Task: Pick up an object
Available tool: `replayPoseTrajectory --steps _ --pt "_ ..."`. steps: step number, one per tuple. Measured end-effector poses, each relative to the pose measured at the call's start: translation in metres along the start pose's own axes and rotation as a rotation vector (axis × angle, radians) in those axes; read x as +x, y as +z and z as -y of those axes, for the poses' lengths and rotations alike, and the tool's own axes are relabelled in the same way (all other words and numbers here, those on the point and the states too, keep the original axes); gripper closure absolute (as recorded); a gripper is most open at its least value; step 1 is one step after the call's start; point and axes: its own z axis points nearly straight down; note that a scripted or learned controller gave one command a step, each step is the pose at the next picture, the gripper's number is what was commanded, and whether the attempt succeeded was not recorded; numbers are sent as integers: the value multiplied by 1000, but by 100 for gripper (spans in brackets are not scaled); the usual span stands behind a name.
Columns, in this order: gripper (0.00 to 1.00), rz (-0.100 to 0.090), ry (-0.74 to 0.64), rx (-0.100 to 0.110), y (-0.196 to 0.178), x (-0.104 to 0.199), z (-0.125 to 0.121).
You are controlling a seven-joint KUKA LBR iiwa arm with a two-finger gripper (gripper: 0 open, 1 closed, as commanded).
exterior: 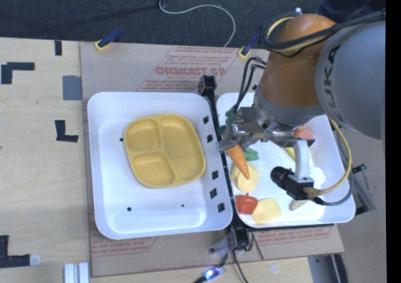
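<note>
The pincer (233, 144) sits right of frame centre, over the right white bin (335, 213). An orange plastic carrot (240, 159) hangs between its closed fingers.

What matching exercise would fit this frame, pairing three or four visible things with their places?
Things:
1. yellow divided plate
2. toy carrot
3. red piece
4. white cable

Places:
A. near front edge of the right bin
B. on the dark floor beyond the bench
C. in the left bin
D. just under the gripper

Pairs: 1-C, 2-D, 3-A, 4-B
</note>
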Motion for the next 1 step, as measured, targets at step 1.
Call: replayPoseTrajectory --steps 1 --pt "100 0 3 -2 -67 36 25"
